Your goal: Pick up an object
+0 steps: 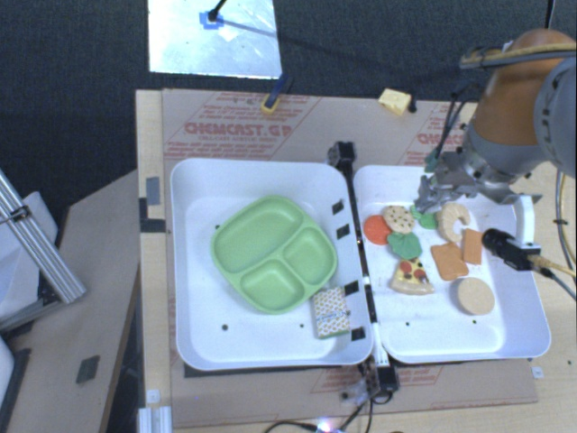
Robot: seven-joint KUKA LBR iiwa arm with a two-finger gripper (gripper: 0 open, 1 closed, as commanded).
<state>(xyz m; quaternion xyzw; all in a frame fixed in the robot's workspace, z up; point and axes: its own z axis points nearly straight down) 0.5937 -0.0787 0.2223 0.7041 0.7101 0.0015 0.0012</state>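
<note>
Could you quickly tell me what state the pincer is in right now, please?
Pincer: low over the right bin, just above the cookie; whether it is open or closed cannot be told from this view.

Red "CHEMCAST GP" print repeats on the brown sheet (236, 123).

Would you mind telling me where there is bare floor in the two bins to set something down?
Right bin: bare along its near edge, below the pizza slice and round biscuit; crowded beneath the gripper. Left bin: bare strips around the green divided plate.
</note>
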